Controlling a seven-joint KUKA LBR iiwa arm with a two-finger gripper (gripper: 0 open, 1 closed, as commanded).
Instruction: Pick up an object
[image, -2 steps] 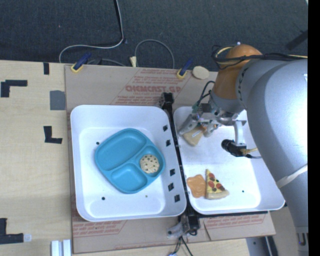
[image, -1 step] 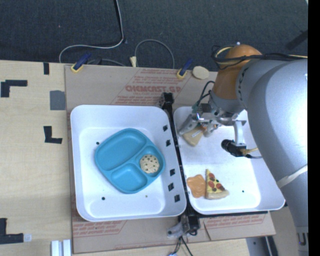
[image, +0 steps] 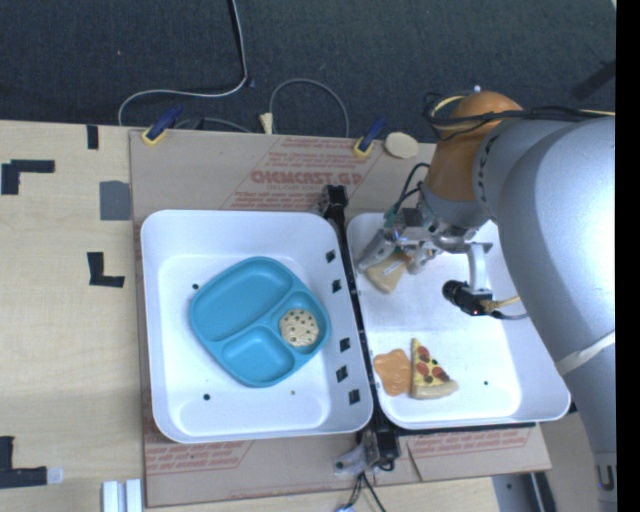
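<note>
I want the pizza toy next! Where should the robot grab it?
Best guess: grip the pizza slice across its two long straight sides, coming straight down from above. It lies flat in the right bin, pointed end away from the crust, with an orange piece touching one side, so the jaws should close nearer the crust end.

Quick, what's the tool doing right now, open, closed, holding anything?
Tool: low in the right bin, at a tan object by its left wall; open, closed or holding cannot be told.
</note>
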